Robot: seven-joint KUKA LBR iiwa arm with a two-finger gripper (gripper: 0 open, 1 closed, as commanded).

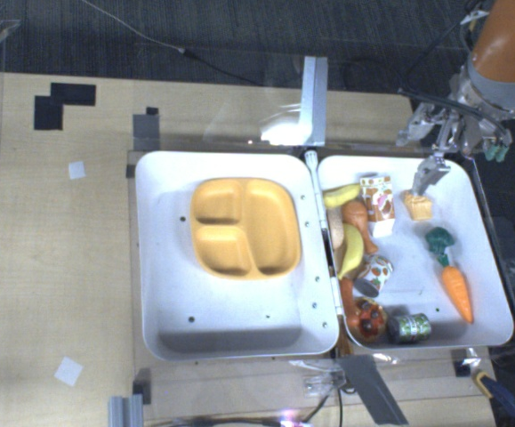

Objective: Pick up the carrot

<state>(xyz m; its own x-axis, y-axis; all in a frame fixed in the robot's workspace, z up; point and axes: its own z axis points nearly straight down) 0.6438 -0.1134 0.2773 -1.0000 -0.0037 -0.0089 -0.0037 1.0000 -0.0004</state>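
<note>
The carrot (pixel 456 293) is orange with a dark green leafy top (pixel 438 241). It lies in the right bin (pixel 488 205) near that bin's right wall, tip pointing toward the front. My gripper (pixel 430 173) hangs over the far part of the right bin, just above a small yellow block (pixel 418 206). It is well behind the carrot and a little to its left. Nothing shows in its grasp.
The right bin's left half is crowded: two bananas (pixel 353 247), a small carton (pixel 377 201), a brown item (pixel 356 213), a dark can (pixel 409 327) and a red item (pixel 368 318). A yellow divided plate (pixel 244 227) sits in the left bin (pixel 159 265).
</note>
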